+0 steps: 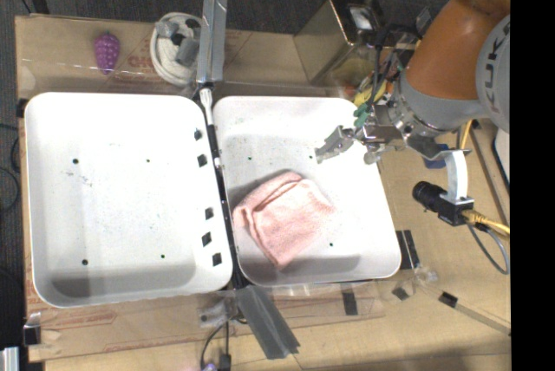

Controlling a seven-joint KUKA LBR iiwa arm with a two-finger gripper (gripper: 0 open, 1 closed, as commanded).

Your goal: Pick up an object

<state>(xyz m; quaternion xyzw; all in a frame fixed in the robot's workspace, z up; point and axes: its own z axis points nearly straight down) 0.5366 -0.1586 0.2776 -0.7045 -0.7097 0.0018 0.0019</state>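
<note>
Dark letters on arm (486,40) at right edge, partly cut off, perhaps "KU"; faint red print on bench (143,61), unreadable

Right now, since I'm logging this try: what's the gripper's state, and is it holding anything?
Gripper: above the right bin, up and right of the pink cloth. Nothing visibly held; whether it is open or shut cannot be told.

The bench (486,291) carries two white bins (113,196), one under the pincer (334,142) and one far from it. A purple toy (107,51) and a white roll (176,46) lie beyond them.
</note>
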